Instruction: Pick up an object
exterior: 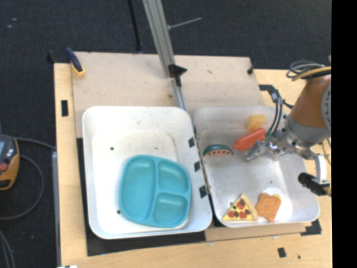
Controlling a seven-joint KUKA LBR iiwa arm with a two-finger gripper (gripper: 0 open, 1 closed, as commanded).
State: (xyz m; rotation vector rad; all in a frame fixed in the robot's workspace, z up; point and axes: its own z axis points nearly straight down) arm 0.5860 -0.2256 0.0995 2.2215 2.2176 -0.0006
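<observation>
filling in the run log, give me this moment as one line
arm: over right bin | gripper: low beside orange carrot-like toy, grasp unclear | nearby: watermelon slice, yellow block | left bin: teal divided plate

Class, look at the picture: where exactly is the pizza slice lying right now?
The pizza slice lies in the right bin, at its near edge, just left of the orange toast-like piece.

The grey arm (312, 113) reaches in from the right, its gripper (254, 151) lowered leftward, fingers slightly apart.
</observation>
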